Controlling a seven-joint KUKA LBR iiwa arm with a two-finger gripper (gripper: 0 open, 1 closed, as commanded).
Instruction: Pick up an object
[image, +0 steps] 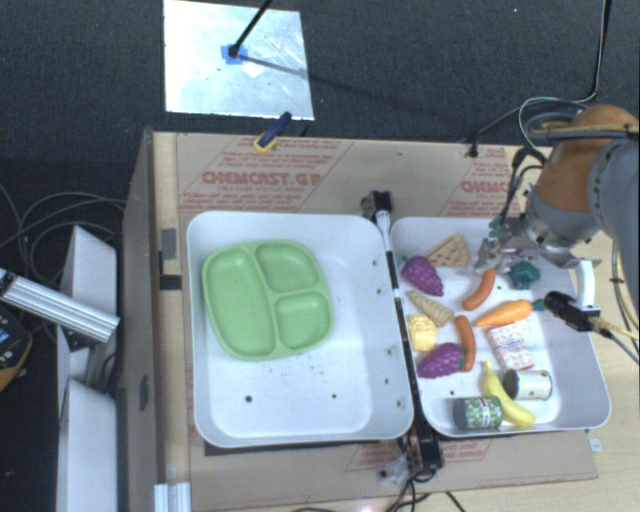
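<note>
Cardboard (300, 165) under both bins reads "CHEMCAST GP" in red.

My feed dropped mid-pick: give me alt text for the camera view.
The grey arm's two-finger gripper hovers at the back of the right white bin, above scattered plastic toy food beside a small orange carrot. The left white bin holds a green sectioned plate.
</note>
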